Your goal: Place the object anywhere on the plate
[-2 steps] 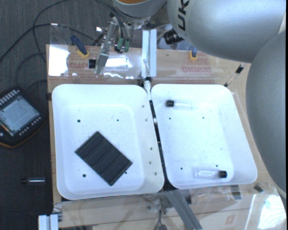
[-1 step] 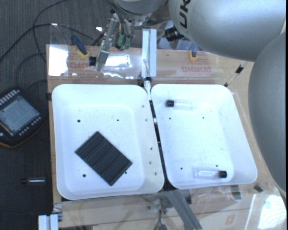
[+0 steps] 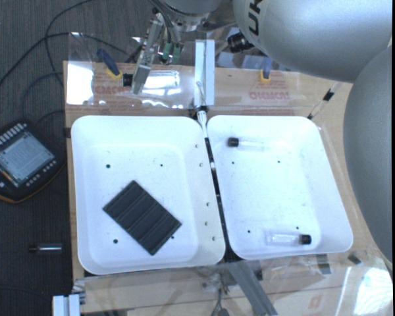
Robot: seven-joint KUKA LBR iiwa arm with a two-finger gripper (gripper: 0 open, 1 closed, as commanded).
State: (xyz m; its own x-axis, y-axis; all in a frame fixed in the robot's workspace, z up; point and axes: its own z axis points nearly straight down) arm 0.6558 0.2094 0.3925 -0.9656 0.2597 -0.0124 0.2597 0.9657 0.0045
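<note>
A dark ribbed rectangular plate lies flat and turned diagonally in the left bin. Two clear tubes with black caps lie in the right bin: one near its back left, the other near its front right. My gripper hangs over the bench's back edge, beyond both bins and far from the tubes and the plate. Its two fingers stand wide apart, open, with nothing between them.
A teach pendant lies on the floor to the left of the bench. Cables run across the floor at the back left. The arm's large grey body covers the upper right. Clear plastic sheeting lies behind the bins.
</note>
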